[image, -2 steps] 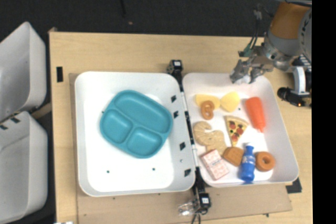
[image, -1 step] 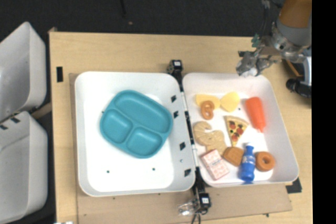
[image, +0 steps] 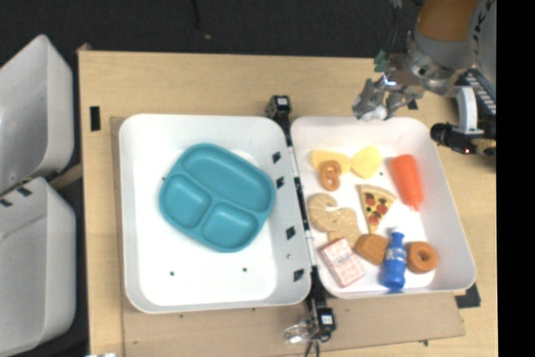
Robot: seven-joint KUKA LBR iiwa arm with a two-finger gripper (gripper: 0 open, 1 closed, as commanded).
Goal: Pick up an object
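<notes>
Hovering past the right bin's (image: 435,138) far rim with gripper (image: 378,102) bare, jaw gap impossible to tell; best to drop squarely over the carrot (image: 408,180) near the right wall, clear of neighbours.

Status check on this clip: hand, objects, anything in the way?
Hand above right bin's far rim, holding nothing. Toys untouched in bin, carrot nearest. Path clear.

Two white bins on a bench (image: 100,180). Left bin (image: 142,263): blue divided plate (image: 217,196) at centre. Right bin (image: 447,221): carrot (image: 408,180) at 2 o'clock, pizza slice (image: 376,206) central, blue bottle (image: 394,262) and doughnut (image: 422,257) at 5 o'clock. Pincer (image: 380,103) hovers beyond the rim at 12 o'clock.
</notes>
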